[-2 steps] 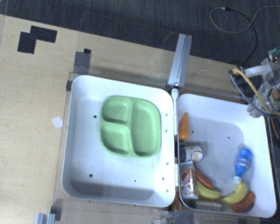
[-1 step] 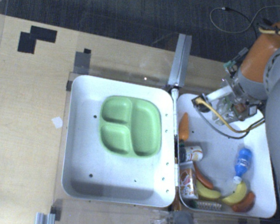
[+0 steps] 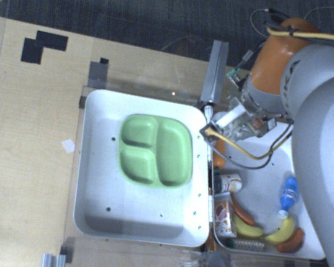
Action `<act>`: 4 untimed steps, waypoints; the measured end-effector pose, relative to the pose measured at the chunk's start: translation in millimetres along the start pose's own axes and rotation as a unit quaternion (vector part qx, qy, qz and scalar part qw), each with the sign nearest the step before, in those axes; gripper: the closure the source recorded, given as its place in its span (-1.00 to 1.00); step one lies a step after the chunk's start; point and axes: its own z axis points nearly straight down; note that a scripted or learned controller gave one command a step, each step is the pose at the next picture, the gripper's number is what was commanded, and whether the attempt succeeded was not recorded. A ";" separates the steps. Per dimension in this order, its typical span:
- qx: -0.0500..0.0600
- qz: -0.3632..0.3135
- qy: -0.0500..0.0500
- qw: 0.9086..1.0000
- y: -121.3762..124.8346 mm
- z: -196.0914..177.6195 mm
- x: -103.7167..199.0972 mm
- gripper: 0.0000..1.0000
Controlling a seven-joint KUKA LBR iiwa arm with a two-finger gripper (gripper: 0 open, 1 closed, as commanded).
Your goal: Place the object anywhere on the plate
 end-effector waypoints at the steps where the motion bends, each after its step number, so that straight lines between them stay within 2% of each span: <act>1: 0.000 -0.151 0.000 0.989 -36.7 -0.1 33.4 1.00; 2: -0.001 -0.191 0.001 0.982 -29.3 -52.2 26.1 1.00; 3: 0.000 -0.071 0.000 0.997 -35.3 0.3 25.7 1.00; 4: -0.001 -0.008 0.001 1.000 -3.8 -106.7 -11.2 1.00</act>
